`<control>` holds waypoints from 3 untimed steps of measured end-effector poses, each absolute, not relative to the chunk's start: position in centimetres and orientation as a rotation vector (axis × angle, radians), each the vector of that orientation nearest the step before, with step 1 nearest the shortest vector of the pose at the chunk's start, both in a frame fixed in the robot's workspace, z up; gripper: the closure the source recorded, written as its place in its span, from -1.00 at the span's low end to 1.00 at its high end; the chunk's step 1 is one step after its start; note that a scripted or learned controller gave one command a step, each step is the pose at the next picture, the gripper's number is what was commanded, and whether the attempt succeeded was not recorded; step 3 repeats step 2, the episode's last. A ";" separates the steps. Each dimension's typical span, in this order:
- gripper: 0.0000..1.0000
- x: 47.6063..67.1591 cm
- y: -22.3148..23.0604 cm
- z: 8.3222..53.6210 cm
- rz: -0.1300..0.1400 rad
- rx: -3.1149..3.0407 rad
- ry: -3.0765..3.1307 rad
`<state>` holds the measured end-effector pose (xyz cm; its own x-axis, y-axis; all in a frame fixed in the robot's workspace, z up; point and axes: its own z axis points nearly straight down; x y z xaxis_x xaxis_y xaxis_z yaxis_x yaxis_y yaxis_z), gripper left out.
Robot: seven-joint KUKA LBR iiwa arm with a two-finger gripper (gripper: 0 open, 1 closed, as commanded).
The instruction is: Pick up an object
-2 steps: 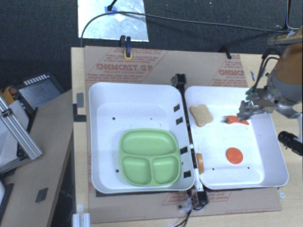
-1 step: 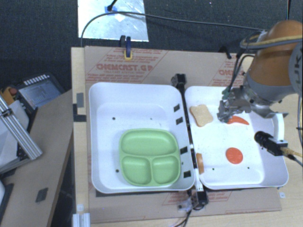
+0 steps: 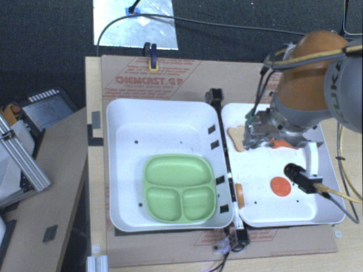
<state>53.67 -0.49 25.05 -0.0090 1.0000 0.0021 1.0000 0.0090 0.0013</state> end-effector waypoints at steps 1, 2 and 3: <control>1.00 52.6 4.0 24.2 -0.004 -2.211 -2.231; 1.00 52.1 10.2 23.1 -0.002 -2.208 -2.232; 1.00 52.1 10.2 23.1 -0.002 -2.208 -2.232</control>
